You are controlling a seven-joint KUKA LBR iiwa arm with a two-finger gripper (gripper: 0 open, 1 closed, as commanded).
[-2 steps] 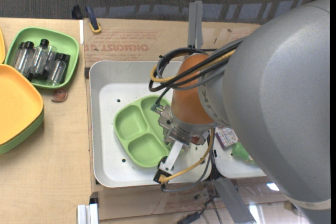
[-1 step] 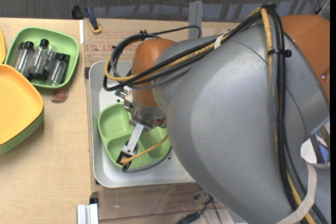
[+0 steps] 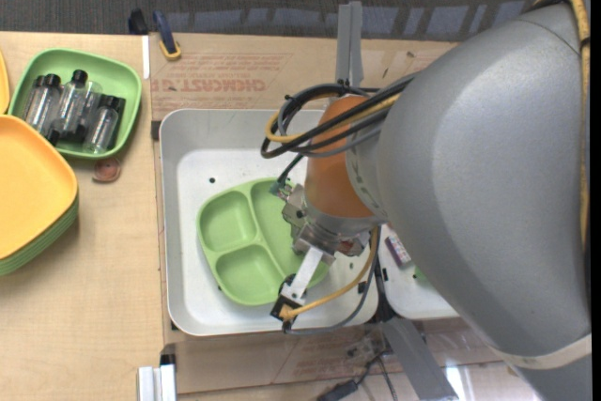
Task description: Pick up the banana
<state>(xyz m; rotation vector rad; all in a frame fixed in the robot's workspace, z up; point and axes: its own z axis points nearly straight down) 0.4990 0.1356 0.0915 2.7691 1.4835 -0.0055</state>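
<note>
The grey arm (image 3: 488, 192) is nearest the camera and takes up the right of the view, covering most of the right white bin (image 3: 418, 298), of which 1 pale corner shows beneath it. Its orange band (image 3: 331, 166) and metal wrist (image 3: 317, 228) point down into the left white bin (image 3: 178, 230), with black and yellow cables (image 3: 299, 119) looping just above the band. The wrist hangs over the right edge of a light green divided plate (image 3: 235, 239), which lies flat on the bin floor toward the bin's near right part; 3 compartments show, the long right one partly hidden under the wrist. Whether the jaws are spread or pressed together cannot be told, because the wrist hides them. Where the banana lies cannot be told either. Left of the bin, on the wooden desk (image 3: 113, 296), is a stack of yellow plates (image 3: 28, 192), cut by the left edge. Beyond it is a green square tray (image 3: 120, 78) holding several clear vials (image 3: 70, 103) with black caps, lying side by side. A small brown disc (image 3: 106, 170) rests on the desk just beside the tray's near edge.
</note>
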